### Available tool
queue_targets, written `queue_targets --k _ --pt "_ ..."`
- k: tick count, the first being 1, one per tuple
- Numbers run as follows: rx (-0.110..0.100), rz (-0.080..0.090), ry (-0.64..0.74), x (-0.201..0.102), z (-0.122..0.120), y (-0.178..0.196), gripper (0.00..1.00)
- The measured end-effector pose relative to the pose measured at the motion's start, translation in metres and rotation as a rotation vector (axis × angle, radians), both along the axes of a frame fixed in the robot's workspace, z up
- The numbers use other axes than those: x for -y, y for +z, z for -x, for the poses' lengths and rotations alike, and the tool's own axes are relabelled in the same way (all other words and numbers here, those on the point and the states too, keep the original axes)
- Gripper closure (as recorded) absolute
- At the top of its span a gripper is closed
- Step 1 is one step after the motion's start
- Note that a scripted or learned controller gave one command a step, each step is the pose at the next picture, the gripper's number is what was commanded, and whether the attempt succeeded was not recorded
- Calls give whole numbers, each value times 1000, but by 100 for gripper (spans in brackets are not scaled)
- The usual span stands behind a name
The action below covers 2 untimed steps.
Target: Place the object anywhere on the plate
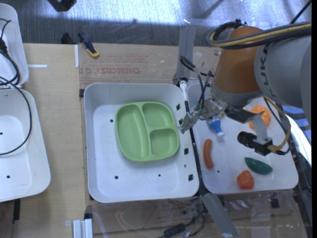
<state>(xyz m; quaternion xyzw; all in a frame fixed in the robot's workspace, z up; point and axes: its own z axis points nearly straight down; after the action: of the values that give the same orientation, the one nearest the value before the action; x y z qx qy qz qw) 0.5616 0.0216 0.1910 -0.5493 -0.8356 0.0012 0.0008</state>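
Gripper hangs over the wall between both bins, just beside the green plate; whether it is apart or together I cannot tell. Blue object lies in the right bin, beside a red sausage.

Position: you look from one fixed camera mounted above the bench.
Direction: it faces down at a slant, so the floor past the bench's far edge fills the top of your picture.
Distance: you stand far enough back to take in the left bin with its green plate, and the right bin beside it.
Framing: the arm enters from your right, close under the lens, and covers part of the right bin.
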Motion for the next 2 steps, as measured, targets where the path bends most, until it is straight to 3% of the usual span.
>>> queue_targets --k 1,2 --pt "-1 1 -4 2 0 8 100" --pt "-1 1 -141 -67 28 0 100"
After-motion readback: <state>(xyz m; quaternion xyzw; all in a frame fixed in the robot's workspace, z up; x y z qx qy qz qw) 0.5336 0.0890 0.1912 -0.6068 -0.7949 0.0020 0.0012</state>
